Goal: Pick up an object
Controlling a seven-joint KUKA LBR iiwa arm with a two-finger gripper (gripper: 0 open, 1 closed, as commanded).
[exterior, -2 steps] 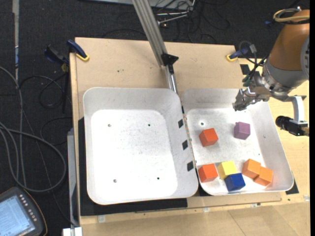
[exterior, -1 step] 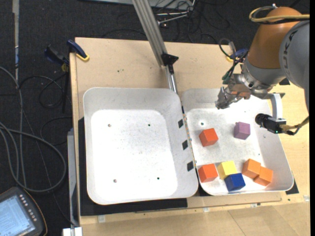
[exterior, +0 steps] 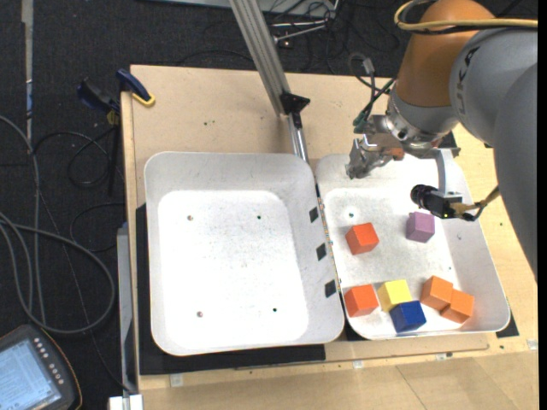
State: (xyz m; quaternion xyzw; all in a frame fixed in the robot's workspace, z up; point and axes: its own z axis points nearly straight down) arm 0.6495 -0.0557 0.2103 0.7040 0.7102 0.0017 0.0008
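- The right bin sits at the right of the frame and carries all the blocks; the left bin lies beside it, their inner rims touching down the middle of the frame.
- An orange cube lies alone near the middle of the right bin, with bare white floor around it on every side.
- A purple cube lies to the right of it, well apart, closer to the right rim.
- Along the lower rim the blocks crowd together: a second orange cube in the lower left corner, a yellow cube just beside it, a blue cube touching the yellow one's lower side.
- Two more orange blocks press against each other toward the lower right corner, close to the rim.
- The upper part of the right bin is open floor.
- The arm comes in from the upper right of the frame, its orange band above the wrist, bending down toward the upper left corner of the right bin.
- The gripper hangs over that upper rim, pointing down and to the left; it carries no block, and I cannot tell how its tips are set.
- A slanted metal post comes down from the top of the frame to the bins' upper seam, just left of the gripper.
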